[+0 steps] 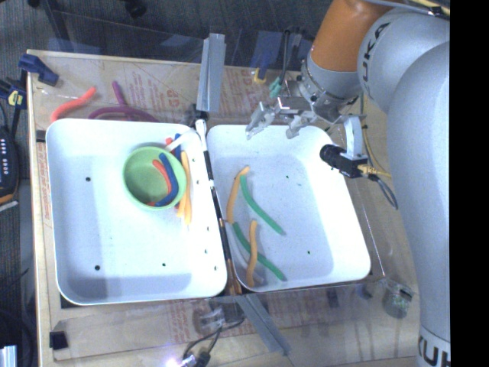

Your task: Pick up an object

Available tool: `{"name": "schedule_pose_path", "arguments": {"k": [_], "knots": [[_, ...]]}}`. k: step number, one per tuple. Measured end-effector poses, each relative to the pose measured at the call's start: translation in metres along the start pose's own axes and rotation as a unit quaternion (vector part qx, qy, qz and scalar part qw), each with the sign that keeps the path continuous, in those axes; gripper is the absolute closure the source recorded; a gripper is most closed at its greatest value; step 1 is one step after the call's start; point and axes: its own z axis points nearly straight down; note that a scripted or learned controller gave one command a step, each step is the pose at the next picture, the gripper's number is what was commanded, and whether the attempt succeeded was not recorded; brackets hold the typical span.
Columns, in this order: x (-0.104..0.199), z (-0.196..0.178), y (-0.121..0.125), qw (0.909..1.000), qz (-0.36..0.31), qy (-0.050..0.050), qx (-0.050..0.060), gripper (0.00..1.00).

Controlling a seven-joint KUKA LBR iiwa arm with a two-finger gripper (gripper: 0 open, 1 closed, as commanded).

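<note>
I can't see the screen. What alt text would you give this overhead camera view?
A grey robot arm's open gripper hovers at the far edge of the right white bin, which holds green and orange strips. The left white bin holds a green bowl with more strips.

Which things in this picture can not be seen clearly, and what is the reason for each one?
- Green bowl, left bin: the coloured strips inside overlap, so their number is unclear.
- Strips near the right bin's front wall: they cross each other, and the ends merge.
- Gripper above the right bin's far edge: small and blurred.
- Arm: cut off by the right and top edges.
- Items on the bench behind the left bin: partly hidden by its rim.
</note>
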Motion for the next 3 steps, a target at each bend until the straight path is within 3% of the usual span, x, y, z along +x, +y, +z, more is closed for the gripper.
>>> {"name": "schedule_pose_path", "arguments": {"k": [1,2,3], "knots": [[-0.018,0.144,0.003,0.9991,-0.042,-0.001,0.000,0.00],[0.009,0.159,-0.029,0.9991,-0.042,-0.002,-0.001,0.00],[0.009,0.149,-0.029,0.9990,-0.045,-0.003,0.000,1.00]]}}
